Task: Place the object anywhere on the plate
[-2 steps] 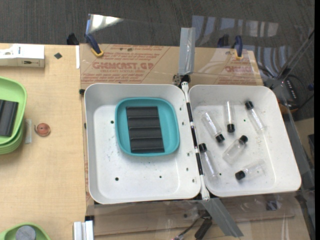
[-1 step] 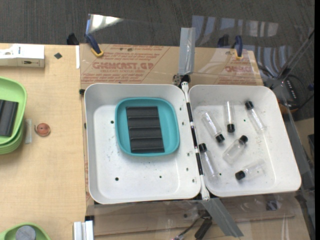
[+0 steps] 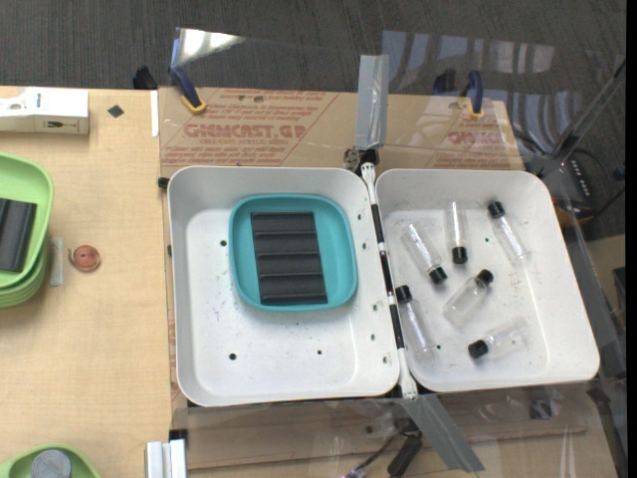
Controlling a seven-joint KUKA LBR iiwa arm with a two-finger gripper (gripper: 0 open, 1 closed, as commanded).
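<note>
Vials (image 3: 468, 295): clear, black-capped, lying loose in the white bin (image 3: 542, 267) on the side my arm enters from, so nearest my jaws. None is on the plate yet.

Jaws: I cannot tell if they are open or closed.

Plate (image 3: 244, 257): teal, farther off in the second bin (image 3: 209, 317), carrying a dark ribbed insert (image 3: 289, 257).

Method, my judgement: choose a vial lying apart from its neighbours, close across its body, lift over the shared rims and release low so it cannot roll off.
</note>
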